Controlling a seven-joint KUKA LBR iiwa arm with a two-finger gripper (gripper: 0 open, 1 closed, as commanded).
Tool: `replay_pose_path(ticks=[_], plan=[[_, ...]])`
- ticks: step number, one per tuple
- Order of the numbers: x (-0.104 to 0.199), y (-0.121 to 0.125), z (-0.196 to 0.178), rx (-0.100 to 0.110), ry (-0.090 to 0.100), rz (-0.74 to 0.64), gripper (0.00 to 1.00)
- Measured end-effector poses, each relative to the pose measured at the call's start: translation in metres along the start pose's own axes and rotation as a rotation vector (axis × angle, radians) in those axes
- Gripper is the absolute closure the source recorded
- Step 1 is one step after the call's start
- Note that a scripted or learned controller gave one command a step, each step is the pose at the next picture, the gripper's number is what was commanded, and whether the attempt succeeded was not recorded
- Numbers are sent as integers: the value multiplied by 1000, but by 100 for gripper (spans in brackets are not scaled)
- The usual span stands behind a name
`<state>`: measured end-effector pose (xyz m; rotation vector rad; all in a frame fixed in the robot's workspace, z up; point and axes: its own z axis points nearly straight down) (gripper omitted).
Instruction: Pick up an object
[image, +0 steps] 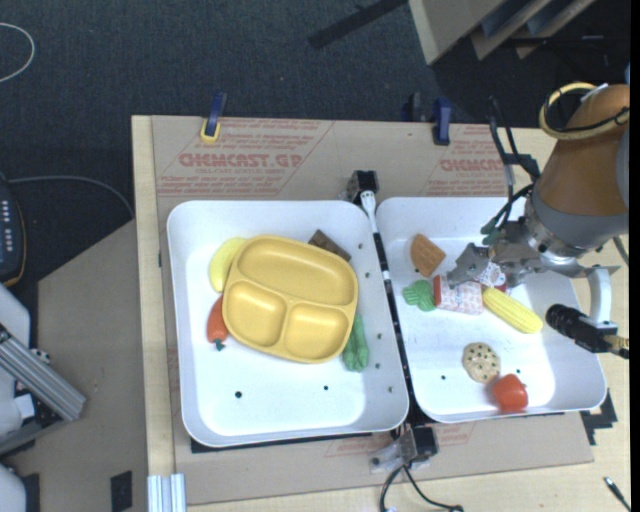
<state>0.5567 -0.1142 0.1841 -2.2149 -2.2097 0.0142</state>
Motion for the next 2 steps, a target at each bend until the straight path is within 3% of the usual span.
replay_pose_path(ticks=[1,2], plan=[[0,3,-8,-15,-2,-3,0],[4,9,37,-10,-1,-3,0]])
